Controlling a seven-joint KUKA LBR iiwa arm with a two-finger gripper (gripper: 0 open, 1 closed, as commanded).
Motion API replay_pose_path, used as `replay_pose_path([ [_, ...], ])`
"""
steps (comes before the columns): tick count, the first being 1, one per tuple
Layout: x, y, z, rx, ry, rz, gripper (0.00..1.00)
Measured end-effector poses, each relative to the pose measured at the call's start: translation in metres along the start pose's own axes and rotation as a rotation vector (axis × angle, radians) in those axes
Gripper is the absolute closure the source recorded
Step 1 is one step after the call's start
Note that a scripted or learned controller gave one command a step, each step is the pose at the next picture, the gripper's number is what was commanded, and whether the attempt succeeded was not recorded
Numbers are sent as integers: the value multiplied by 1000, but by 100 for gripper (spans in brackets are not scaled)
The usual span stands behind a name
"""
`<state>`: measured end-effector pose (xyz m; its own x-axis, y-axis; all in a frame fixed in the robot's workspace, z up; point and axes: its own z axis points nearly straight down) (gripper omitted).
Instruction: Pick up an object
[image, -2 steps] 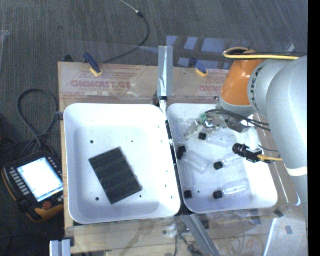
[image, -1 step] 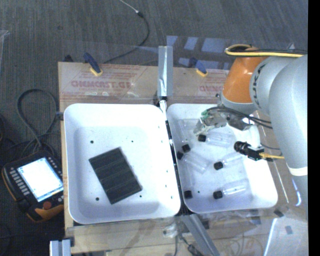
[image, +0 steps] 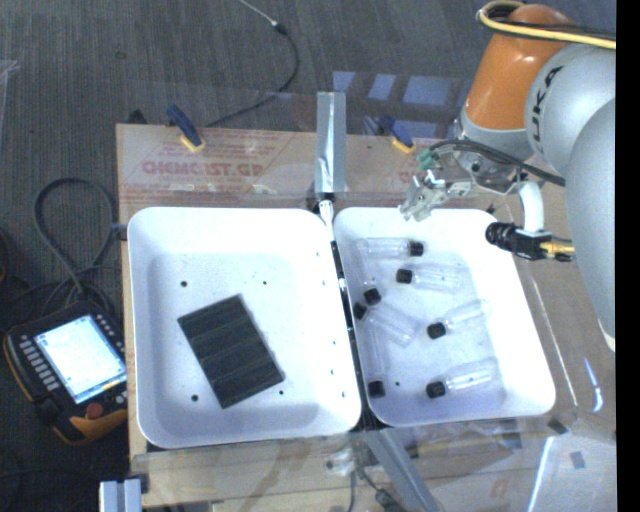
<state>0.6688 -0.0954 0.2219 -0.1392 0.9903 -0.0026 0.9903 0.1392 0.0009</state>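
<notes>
The right bin (image: 520, 300) holds several clear plastic vials with black caps, among them one near the back (image: 392, 246), one in the middle (image: 455, 322) and one at the front right (image: 462, 381). A dark ribbed rectangular block (image: 230, 350) lies flat in the left bin (image: 160, 240). My gripper (image: 420, 200) hangs above the back rim of the right bin, clear of the vials, with nothing visible between its fingers.
The grey arm with its orange band (image: 510, 75) fills the upper right. A metal post (image: 330, 145) stands at the back between the bins. Blue clamps (image: 185, 125) sit on the wooden board. A teach pendant (image: 70, 365) lies to the left.
</notes>
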Motion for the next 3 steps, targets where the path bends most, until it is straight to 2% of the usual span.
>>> replay_pose_path([
  [1,0,0,1,1,0,1,0],
  [2,-37,-32,131,0,1,-84,0],
  [3,-37,-31,121,-4,1,-83,100],
])
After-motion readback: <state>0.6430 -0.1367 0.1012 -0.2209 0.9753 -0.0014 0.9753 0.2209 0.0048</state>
